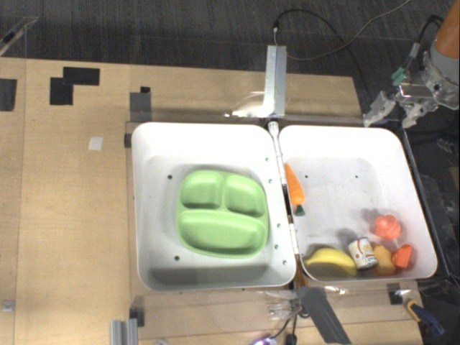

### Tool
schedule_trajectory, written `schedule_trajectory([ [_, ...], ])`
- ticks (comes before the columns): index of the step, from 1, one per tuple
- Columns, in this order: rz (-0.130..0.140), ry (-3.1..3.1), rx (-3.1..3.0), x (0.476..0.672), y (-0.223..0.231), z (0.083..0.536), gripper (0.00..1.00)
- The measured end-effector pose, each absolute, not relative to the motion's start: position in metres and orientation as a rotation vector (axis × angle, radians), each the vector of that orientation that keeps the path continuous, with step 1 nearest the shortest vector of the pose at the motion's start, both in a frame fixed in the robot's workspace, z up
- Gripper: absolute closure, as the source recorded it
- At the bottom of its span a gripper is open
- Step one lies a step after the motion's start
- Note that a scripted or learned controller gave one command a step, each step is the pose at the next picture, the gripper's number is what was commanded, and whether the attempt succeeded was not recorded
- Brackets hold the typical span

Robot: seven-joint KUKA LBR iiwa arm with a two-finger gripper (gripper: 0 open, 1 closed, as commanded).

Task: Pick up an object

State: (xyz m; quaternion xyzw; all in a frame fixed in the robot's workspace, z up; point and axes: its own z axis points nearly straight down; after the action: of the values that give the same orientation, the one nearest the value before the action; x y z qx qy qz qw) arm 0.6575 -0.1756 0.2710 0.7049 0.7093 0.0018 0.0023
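Observation:
The right bin [345, 157] holds several small things. An orange carrot [293, 187] lies against its left wall. Along the near edge sit a yellow banana [330, 259], a small white can [361, 252], a yellow fruit [384, 259] and an orange piece [404, 255]. Just behind them is a pink-orange toy [387, 226]. My gripper [394, 115] hangs over the bin's far right corner, far from all of these. It is open, with nothing between its fingers [376, 111].
A green divided plate [221, 212] lies in the middle of the left bin [154, 192]. A metal post [276, 81] stands behind the wall between the bins. A black cable [338, 31] runs across the dark floor at the back.

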Motion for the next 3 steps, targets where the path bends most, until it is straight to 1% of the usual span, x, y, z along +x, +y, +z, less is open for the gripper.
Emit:
schedule_trajectory([
  [1, 0.004, 2.227, 2.212, 0.600, -0.092, 0.170, 0.00],
  [2, 0.006, 2.155, 2.282, 0.524, -0.084, 0.093, 0.00],
  [3, 0.008, 2.243, 2.193, 0.614, -0.083, 0.135, 0.00],
])
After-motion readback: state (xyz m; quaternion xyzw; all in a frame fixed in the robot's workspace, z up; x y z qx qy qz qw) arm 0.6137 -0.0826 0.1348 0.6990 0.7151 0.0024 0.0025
